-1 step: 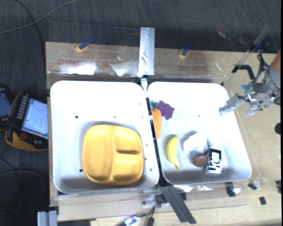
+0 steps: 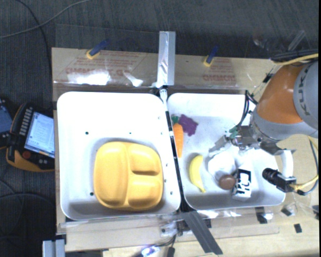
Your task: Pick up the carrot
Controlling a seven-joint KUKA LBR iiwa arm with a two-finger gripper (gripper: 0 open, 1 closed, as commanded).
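My two-finger gripper (image 2: 231, 170) hangs low in the right white bin (image 2: 214, 108); whether it is released or clenched, I cannot tell. The slim orange plastic carrot (image 2: 177, 136) lies well to my left against the dividing wall, long axis running along it. The arm's orange band (image 2: 278, 98) carries partial letters, apparently "KU".

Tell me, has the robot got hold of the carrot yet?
Not yet. The carrot lies against the left wall of the right bin, beside the purple grapes and above the banana. The gripper sits low over a brown object, well right of it. Reaching, gripping and lifting all remain.
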